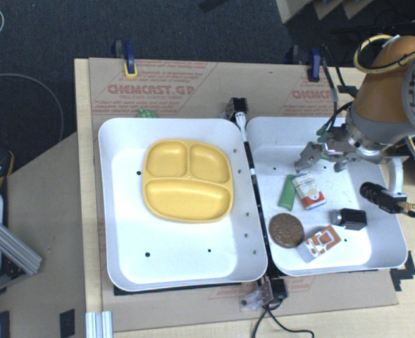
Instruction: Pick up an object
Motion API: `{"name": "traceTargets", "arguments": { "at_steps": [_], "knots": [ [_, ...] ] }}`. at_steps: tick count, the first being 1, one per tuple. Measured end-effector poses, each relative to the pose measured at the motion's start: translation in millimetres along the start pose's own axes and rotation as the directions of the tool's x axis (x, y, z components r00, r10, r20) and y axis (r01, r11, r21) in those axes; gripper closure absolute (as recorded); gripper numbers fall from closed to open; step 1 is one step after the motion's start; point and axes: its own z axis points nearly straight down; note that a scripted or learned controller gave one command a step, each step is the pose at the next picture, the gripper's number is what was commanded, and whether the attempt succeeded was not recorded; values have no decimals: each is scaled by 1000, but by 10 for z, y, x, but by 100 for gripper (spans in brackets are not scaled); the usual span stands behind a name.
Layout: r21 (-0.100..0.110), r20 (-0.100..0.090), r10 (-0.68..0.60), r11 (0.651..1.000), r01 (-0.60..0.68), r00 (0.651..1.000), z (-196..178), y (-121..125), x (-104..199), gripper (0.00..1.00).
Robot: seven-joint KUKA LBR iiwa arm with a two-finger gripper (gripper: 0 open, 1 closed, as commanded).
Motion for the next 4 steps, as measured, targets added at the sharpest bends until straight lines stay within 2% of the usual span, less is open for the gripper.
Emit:
{"name": "traceTargets", "arguments": {
  "at_steps": [1,2,3,4],
  "knots": [
    [-14,4,-5,1000,5,1000,630,548,394,0],
    [-17,5,0,1000,0,1000,481,540,366,100],
    [-14,0,-5,1000,5,1000,-454,-239,1109,100],
    [-16,0,-6,1000,6,1000,-1242,-1029,1605,100]
  ]
}}
